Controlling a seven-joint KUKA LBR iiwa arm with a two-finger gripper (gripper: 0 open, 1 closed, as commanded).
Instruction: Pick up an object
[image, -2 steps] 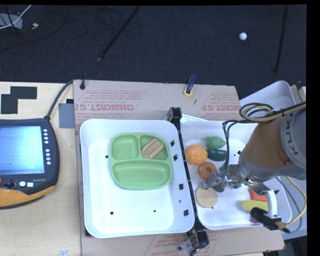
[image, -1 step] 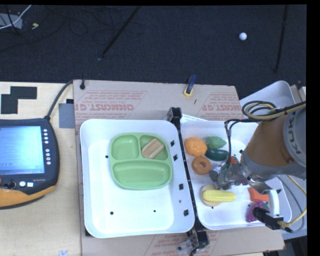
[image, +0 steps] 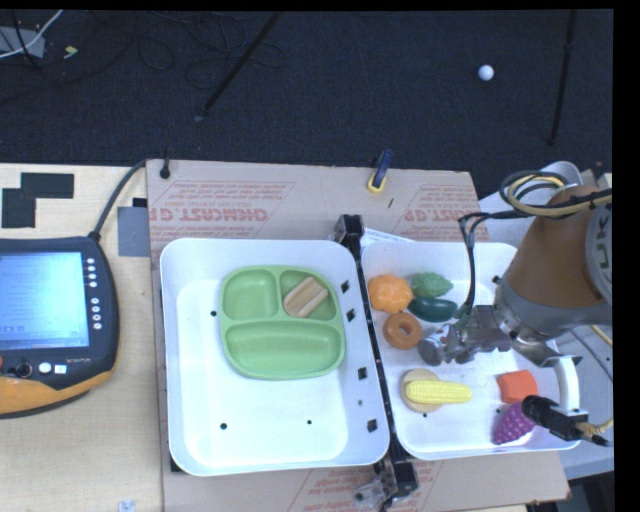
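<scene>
In the right bin (image: 440, 440), toy food lies scattered: an orange (image: 389, 293), a green pepper (image: 432, 285), a dark green vegetable (image: 434, 309), a brown doughnut (image: 403, 330), a yellow corn cob (image: 436, 391), an orange-red block (image: 517, 386) and purple grapes (image: 511, 424). My gripper (image: 447, 345) hangs low over the bin's middle, just right of the doughnut and above the corn. Nothing is visible between its tips. The left bin (image: 200, 420) holds a green divided plate (image: 282, 323) with a tan bread piece (image: 305, 296) in its upper right compartment.
A teach pendant (image: 50, 320) with a lit screen lies on the bench at the far left. A black divider (image: 365, 340) separates the two bins. A yellow-and-blue clamp (image: 379, 173) sits at the cardboard's back edge. Cables loop near the arm (image: 560, 270) at right.
</scene>
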